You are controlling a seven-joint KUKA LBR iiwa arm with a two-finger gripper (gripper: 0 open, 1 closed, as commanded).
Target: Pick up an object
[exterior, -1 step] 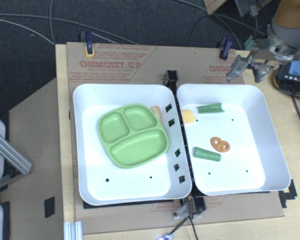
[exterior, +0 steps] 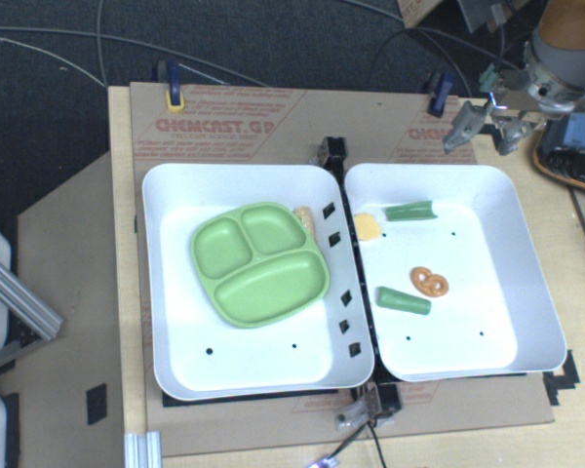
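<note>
My tool (exterior: 485, 125) hangs at the far right of the scene, above the surface (exterior: 263, 115) just beyond the far rim of the right bin (exterior: 526, 252). Its two fingers (exterior: 461, 128) are spread apart with nothing between them, pointing down and to the left. My arm (exterior: 565, 27) rises behind it toward the far right corner.

Inside the right bin, nearest my tool, a green stick (exterior: 409, 212) lies close to the far wall, running left to right. Just left of it, against the wall shared with the other bin, sits a small yellow piece (exterior: 368, 227). Farther toward the near side, about mid-bin, lies an orange pretzel (exterior: 429, 282), and just beside it on its near left rests a second green stick (exterior: 404, 301), slightly tilted.

The left bin (exterior: 175, 349) holds a green divided plate (exterior: 260, 263) with three compartments, lying flat and turned at an angle. A tan piece (exterior: 303, 221) touches the plate's far right edge.

On the far edge of the surface a blue and yellow clamp (exterior: 175, 84) sits at the left and a blue clamp (exterior: 438, 91) near my tool.
</note>
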